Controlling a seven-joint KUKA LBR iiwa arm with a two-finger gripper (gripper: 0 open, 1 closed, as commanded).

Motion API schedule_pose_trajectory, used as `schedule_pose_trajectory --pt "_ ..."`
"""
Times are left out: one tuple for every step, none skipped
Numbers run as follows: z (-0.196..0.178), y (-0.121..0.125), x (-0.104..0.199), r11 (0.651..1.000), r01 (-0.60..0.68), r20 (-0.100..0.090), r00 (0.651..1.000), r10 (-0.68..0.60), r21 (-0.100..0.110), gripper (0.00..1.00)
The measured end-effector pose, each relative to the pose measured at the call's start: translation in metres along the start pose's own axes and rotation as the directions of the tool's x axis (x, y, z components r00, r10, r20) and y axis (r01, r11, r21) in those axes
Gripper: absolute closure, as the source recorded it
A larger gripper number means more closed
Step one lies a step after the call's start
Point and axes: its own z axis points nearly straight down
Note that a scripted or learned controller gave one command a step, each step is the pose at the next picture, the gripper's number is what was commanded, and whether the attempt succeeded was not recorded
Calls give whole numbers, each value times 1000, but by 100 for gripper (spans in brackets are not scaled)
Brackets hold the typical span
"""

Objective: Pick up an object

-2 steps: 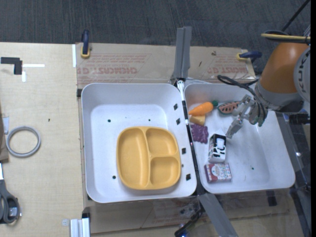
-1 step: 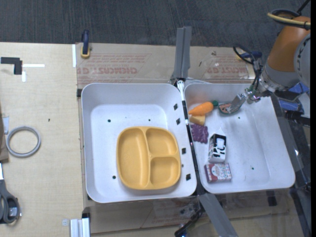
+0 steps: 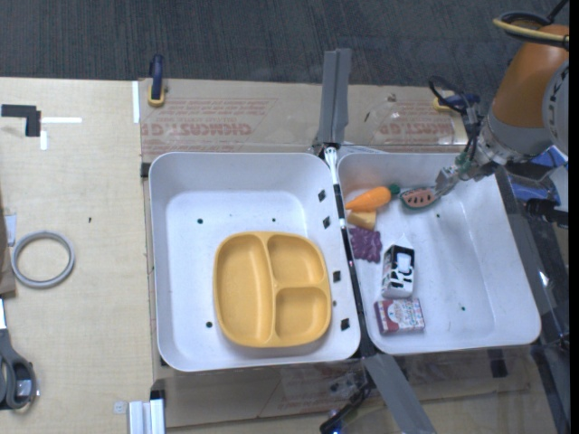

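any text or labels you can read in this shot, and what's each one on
Red print on the cardboard sheet behind the bins: there, but reversed and too blurred to read.
More red print on the cardboard behind the right bin: blurred too.
Red packet: label too small to read.
Black and white carton: markings unreadable.
Nothing legible anywhere.

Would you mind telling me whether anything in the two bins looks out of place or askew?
Nothing stands out. The yellow divided plate sits flat in the left bin; the small items lie loosely in the right bin.
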Motion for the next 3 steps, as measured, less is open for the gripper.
schedule_pose_trajectory --pt "42 -9 12 974 229 -4 974 -229 0 100" --pt "42 -8 12 974 229 -4 974 -229 -1 0" --pt "28 13 33 986 170 -3 985 -170 -1 0"
